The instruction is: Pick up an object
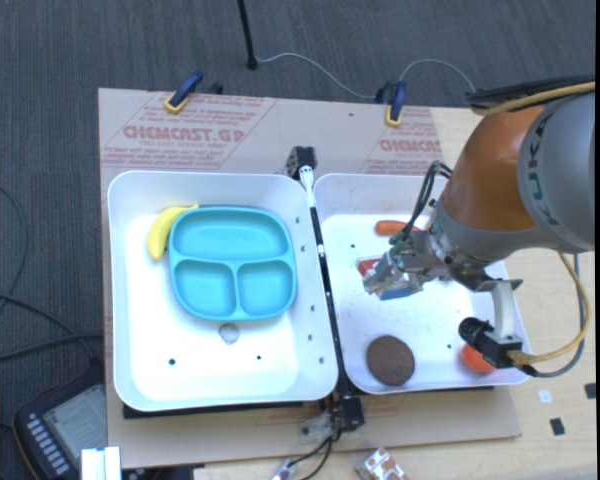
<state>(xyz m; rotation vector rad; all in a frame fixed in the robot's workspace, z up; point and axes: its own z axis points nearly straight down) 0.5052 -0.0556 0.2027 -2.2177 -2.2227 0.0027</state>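
Grey arm angles its end effector over the right bin.

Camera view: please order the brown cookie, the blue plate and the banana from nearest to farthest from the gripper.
Measured from the gripper in the right bin:
1. Brown cookie, in the same bin, toward its front edge.
2. Blue plate, in the left bin, around its middle.
3. Banana, in the left bin, beside the plate's far left corner.
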